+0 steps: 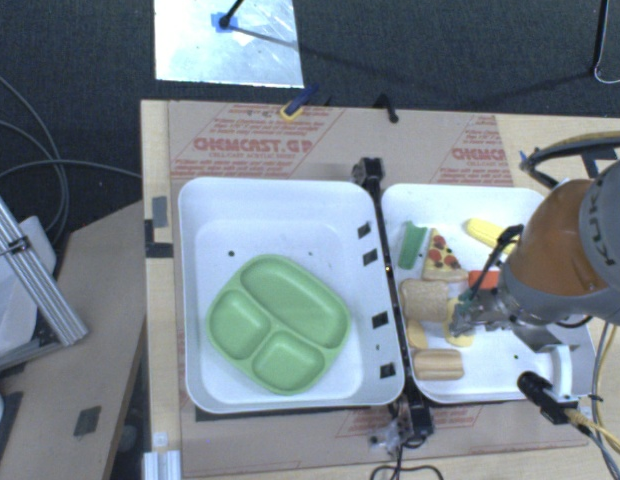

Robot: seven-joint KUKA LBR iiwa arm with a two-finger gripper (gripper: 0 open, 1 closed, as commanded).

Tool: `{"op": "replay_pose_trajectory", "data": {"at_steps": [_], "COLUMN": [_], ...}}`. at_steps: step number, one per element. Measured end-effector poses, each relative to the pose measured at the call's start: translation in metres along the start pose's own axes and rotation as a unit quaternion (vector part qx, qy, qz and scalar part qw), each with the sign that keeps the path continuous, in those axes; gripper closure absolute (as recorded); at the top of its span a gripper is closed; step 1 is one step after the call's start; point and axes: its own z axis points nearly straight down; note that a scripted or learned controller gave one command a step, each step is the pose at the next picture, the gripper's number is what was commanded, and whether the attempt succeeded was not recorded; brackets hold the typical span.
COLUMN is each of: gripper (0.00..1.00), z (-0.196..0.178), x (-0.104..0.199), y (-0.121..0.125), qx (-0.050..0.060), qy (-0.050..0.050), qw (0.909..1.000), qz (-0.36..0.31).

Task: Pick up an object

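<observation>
Progress: I judge the pick as under way but not done; nothing is lifted that I can see, and every piece of toy food lies on the floor of the right bin [490, 393]. The closing and the lift are left.
Nearest row: a tan bread roll [437, 365] lies at the near edge of the right bin, close to the divider between the bins.
Hand: my hand [462, 320] is down inside the right bin, just behind the roll, its tip over a small yellow piece [460, 336] and beside a slice of bread [425, 297]. It looks to be touching or nearly touching that yellow piece; I cannot tell which.
Hand opening: I cannot tell whether it is spread or pressed together; the tip is too small and dark from here, and I see nothing clearly pinched.
Arm: the grey arm with its orange band [560, 243] covers the right part of that bin.
Farther back: a pizza slice [442, 255], a green block [413, 245] and a yellow piece like a banana [482, 232] lie behind the hand.
Left bin: the left bin [280, 193] holds a green divided plate [278, 322], well apart from the hand.
Bench: both bins sit on cardboard on the bench [155, 368].
</observation>
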Motion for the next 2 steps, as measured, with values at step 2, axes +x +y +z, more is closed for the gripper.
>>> {"op": "replay_pose_trajectory", "data": {"at_steps": [2], "gripper": [1.00], "z": [-0.121], "x": [-0.005], "y": [0.001], "qx": [0.000], "qy": [0.000], "qw": [1.0000], "qz": [-0.002]}}
